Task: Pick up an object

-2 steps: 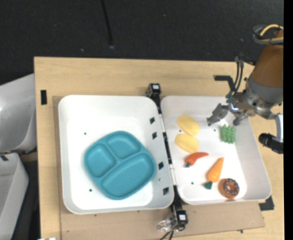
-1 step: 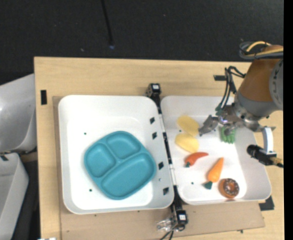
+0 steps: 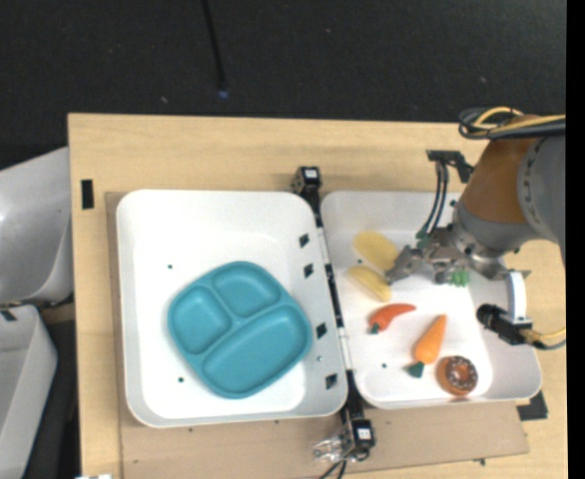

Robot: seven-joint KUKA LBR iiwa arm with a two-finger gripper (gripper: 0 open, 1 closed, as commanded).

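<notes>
The right bin holds several toy foods. A pale yellow piece lies at its upper left, with a yellow corn-like piece just below it. A red pepper and an orange carrot lie in the middle, and a brown donut sits at the front right. My gripper hangs low over the bin's upper middle, just right of the pale yellow piece. A small green item peeks out beside the gripper's right side, mostly hidden.
The left bin carries a blue divided plate. Black clips line the seam between the bins. The arm's orange band and cables hang over the right bin's back edge.
</notes>
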